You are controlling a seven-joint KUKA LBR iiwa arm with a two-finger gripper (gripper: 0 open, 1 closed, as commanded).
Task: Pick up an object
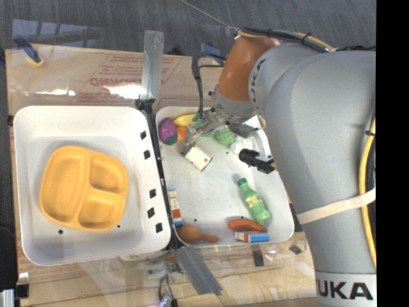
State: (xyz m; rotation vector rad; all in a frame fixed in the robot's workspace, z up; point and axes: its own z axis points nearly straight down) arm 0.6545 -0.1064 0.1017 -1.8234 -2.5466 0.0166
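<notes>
White right bin (220, 194): we find the end effector (193, 135) low beside a purple object (168, 130); its grip state we cannot tell.

A yellow divided tray (83, 187) lies in the left bin (25, 126).

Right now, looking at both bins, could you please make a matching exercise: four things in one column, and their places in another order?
Things:
1. yellow divided tray
2. green bottle
3. purple toy
4. drumstick

Places:
A. right bin, far-left corner
B. right bin, near edge
C. left bin
D. right bin, right side

Pairs: 1-C, 2-D, 3-A, 4-B
</notes>
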